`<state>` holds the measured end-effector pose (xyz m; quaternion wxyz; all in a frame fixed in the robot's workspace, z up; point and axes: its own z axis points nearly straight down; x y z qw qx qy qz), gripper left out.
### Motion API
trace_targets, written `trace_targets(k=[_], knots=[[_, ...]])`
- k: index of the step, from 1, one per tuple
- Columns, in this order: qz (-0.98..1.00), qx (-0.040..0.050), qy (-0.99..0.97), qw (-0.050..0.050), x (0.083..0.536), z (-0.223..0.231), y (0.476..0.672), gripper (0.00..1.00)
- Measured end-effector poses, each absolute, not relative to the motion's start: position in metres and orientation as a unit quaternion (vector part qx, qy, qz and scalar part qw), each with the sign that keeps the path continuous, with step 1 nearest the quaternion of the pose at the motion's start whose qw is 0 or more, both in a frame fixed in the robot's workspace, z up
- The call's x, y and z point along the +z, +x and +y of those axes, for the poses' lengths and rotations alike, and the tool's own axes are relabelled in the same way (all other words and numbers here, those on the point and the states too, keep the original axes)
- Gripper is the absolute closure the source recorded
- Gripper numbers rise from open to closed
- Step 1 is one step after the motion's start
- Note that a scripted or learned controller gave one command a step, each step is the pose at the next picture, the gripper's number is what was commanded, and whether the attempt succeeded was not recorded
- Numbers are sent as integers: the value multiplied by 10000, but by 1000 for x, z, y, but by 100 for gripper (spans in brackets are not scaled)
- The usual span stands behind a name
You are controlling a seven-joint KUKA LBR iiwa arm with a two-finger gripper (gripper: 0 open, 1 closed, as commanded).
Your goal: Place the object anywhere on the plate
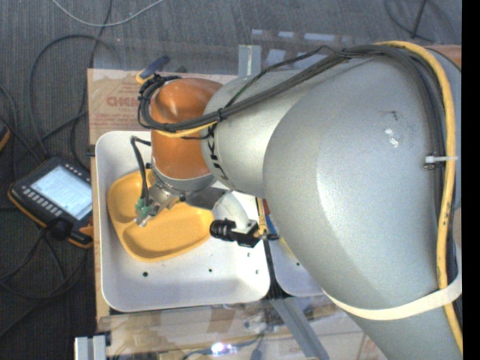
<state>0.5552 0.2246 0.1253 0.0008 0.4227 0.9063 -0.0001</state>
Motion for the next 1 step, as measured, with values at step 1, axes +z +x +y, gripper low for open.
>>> trace_targets(k=[1], knots=[[8958,184,4442,19,111,201,569,100]])
